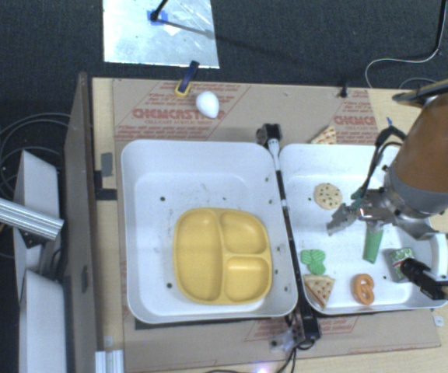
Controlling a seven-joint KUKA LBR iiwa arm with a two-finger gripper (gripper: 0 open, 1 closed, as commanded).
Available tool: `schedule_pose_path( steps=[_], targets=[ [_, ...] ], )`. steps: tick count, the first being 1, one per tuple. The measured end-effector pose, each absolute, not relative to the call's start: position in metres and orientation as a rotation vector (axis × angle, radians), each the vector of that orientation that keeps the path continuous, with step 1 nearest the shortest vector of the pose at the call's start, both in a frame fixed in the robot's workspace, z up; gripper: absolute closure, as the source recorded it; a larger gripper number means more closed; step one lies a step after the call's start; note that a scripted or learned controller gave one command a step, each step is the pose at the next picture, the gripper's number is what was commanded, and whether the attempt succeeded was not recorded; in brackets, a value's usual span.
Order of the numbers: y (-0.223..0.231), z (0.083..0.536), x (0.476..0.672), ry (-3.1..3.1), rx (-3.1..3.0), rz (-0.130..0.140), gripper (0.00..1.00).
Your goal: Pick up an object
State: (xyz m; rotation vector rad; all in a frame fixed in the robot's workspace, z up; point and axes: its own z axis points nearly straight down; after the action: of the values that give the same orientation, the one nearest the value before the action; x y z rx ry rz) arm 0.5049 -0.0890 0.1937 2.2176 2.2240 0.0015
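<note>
The right bin (422, 305) holds several small toy foods: a chocolate-chip cookie (327, 196), a green leafy piece (313, 260), a pizza slice (318, 288), a pretzel (362, 288), a green stick (373, 245) and a small green-and-white can (400, 263). My gripper (358, 214) hangs low over the middle of this bin, between the cookie and the green stick. The stick's upper end lies right under the gripper. Whether anything is gripped is hidden by the wrist.
The left bin (146, 208) holds a yellow divided plate (222, 255). A white egg (207, 103) and a blue-and-yellow item (185, 80) lie on the cardboard behind the bins. A cracker-like piece (325, 136) sits just behind the right bin.
</note>
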Motion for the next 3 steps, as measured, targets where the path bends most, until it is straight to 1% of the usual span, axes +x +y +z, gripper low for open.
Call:
schedule_pose_path(
  steps=[1, 2, 3],
  targets=[
    [-0.179, 0.253, 0.599, 2.207, 2.211, 0.008, 0.0],
    [-0.204, 0.185, 0.575, 2.221, 2.226, -0.004, 0.0],
    [-0.2, 0.08, 0.555, 2.221, 2.223, 0.001, 0.0]
  ],
)
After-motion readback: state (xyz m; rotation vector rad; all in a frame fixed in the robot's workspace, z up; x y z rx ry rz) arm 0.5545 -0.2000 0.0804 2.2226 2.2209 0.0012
